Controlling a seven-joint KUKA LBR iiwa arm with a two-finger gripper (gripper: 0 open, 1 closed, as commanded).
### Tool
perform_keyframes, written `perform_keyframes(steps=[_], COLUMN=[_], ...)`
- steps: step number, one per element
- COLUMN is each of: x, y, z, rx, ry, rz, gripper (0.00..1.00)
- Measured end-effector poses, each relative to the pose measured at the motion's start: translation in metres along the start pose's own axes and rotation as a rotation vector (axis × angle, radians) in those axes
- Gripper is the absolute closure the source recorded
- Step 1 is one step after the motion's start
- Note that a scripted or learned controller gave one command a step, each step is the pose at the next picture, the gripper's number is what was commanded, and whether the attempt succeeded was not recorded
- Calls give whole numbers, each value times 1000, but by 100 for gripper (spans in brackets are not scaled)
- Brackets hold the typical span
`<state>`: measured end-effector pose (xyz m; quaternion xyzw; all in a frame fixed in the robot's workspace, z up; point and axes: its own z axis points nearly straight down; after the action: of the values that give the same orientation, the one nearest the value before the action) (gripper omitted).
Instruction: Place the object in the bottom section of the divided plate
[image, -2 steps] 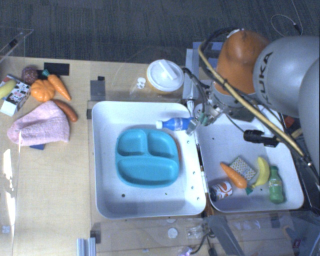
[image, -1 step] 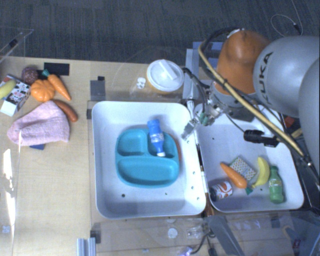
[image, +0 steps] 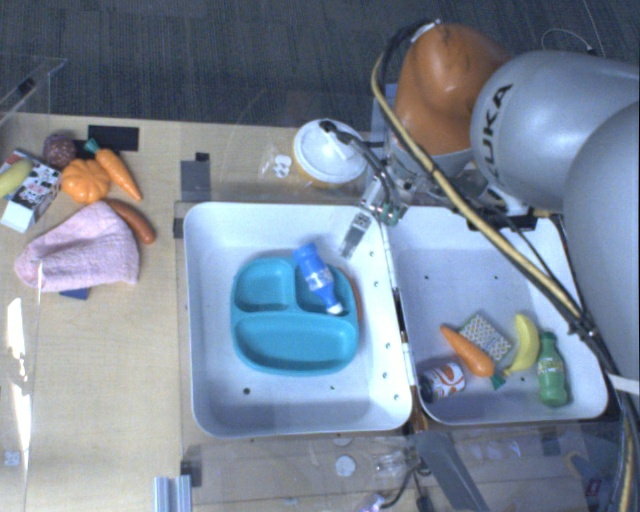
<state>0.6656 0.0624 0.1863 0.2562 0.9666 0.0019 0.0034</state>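
Lying in the upper right section of the blue divided plate (image: 296, 322), the blue bottle (image: 316, 280) has yet to reach the bottom section. Whether the hand (image: 356, 234) above is open, I cannot tell. In the right bin (image: 500, 270): carrot (image: 468, 351), banana (image: 524, 341), green bottle (image: 550, 372).

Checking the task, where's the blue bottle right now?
The bottle lies in the left bin, on the plate's upper right section, not the bottom one.

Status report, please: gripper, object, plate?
Gripper above left bin, holding nothing. Blue bottle lies in plate, upper right section. Bottom section free.
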Motion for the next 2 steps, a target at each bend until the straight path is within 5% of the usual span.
perform_keyframes(steps=[1,2], x=[-2,-2], y=[1,1], z=[-13,-13], rx=[-7,-6], ry=[-6,-6], rz=[2,1], gripper=[100,0])
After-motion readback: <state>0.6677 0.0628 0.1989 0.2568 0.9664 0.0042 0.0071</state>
